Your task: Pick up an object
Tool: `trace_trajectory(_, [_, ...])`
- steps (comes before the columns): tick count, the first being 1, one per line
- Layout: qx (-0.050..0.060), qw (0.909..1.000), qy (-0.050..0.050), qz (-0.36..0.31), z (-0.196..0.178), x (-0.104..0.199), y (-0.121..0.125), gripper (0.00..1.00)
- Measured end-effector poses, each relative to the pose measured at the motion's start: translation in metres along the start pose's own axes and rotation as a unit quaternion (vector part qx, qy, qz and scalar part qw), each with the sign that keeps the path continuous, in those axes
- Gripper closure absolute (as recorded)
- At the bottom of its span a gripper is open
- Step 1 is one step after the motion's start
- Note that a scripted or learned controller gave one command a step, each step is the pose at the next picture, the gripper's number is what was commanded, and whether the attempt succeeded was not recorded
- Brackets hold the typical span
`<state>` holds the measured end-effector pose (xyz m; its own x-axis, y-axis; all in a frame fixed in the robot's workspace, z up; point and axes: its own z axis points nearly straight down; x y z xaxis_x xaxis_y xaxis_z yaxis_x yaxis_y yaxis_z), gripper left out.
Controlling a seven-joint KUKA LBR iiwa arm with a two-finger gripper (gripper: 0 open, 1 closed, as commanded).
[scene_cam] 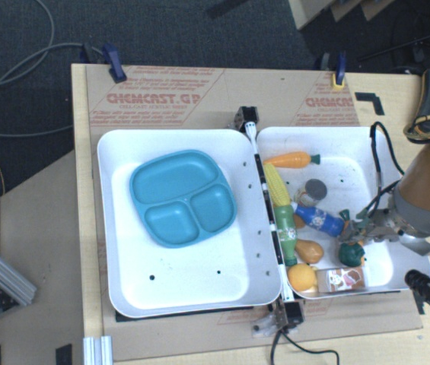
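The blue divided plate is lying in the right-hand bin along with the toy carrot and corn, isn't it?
Not quite. The blue divided plate lies in the left bin, by itself. The toy carrot and corn are in the right bin, as the camera view shows.

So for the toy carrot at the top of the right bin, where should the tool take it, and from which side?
Probably across the thick orange middle of the toy carrot, coming straight down. It lies flat, running left to right, green top toward the right, apart from the corn cob below it. Closing across its narrow width, front to back, looks safest; the tapered tip on the left offers less to hold.
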<state>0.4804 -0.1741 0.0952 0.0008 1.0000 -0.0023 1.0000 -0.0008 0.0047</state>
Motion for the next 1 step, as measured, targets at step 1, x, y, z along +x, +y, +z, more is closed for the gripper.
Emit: trace_trajectory(1, [-0.003,1.0000,0.002,-0.006,-0.0949,0.0922,0.0328,1.00])
